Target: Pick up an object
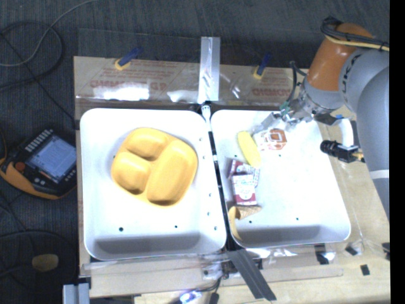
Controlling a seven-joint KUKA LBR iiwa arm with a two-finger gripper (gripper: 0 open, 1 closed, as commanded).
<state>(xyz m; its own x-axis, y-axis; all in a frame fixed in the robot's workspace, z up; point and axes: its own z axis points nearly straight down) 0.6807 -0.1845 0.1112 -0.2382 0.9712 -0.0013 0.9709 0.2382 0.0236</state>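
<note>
The right bin (304,195) holds a yellow banana-shaped piece (248,147), a small clear packet with an orange and white label (273,139), a maroon and white packet (244,183) and a tan cone-like piece (245,212). My gripper (286,114) hangs over the bin's far right corner, just above and to the right of the labelled packet, close to its upper edge. Whether it touches the packet is unclear. A large yellow divided dish (154,165) lies in the left bin (101,233).
The grey arm with its orange band (332,62) comes in from the upper right. A black fitting (338,149) juts over the right bin's right rim. A handheld controller (44,163) lies on the floor at left. Clear plastic sheets (158,81) lie behind the bins.
</note>
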